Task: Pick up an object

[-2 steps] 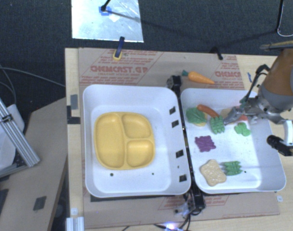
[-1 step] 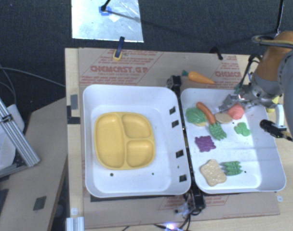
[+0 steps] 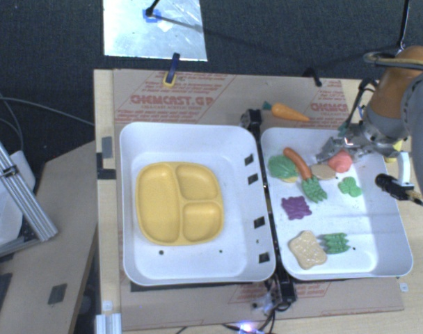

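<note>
A yellow sectioned plastic plate (image 3: pixel 178 202) is lying in the left white bin (image 3: pixel 131 186). In the right white bin (image 3: pixel 385 256), my hand (image 3: pixel 334 148) is hovering just above a pink rounded toy (image 3: pixel 341 162); I cannot tell its grip.

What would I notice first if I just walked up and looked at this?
The big yellow divided plastic plate in the left white bin would probably catch your eye first. Next, the colourful toy foods scattered in the right white bin, like the purple grape bunch in its middle. Then the grey robot arm's gripper, reaching in from the right above a pink round toy.
</note>
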Robot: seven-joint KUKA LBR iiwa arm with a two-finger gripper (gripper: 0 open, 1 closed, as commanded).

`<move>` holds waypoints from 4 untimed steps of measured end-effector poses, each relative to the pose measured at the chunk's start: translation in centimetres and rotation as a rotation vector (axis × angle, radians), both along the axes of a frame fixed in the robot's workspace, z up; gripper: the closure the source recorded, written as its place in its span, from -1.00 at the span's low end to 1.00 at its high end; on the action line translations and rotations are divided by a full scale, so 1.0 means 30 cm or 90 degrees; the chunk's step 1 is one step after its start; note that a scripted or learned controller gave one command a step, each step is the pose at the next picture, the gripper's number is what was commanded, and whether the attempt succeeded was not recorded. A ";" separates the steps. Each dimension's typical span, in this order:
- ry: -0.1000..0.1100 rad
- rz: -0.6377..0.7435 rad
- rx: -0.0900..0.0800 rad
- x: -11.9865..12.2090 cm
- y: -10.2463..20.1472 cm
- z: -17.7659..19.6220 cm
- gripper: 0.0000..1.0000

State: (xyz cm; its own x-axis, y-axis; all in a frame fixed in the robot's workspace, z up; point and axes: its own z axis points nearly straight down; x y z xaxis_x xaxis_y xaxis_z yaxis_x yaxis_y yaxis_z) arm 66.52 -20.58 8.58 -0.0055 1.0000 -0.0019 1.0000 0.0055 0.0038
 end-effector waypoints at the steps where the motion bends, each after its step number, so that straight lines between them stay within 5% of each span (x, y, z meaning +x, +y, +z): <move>1: -0.002 0.000 0.000 0.016 -0.002 0.080 -1.00; 3: 0.000 0.000 0.000 0.014 0.072 0.085 -1.00; 4: 0.001 -0.004 0.000 -0.014 -0.007 -0.006 -1.00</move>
State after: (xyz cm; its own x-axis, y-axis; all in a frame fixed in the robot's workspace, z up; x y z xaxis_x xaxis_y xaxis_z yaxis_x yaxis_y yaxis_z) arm 66.11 -20.79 8.40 0.0000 1.0000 -0.0020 1.0000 0.0000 0.0014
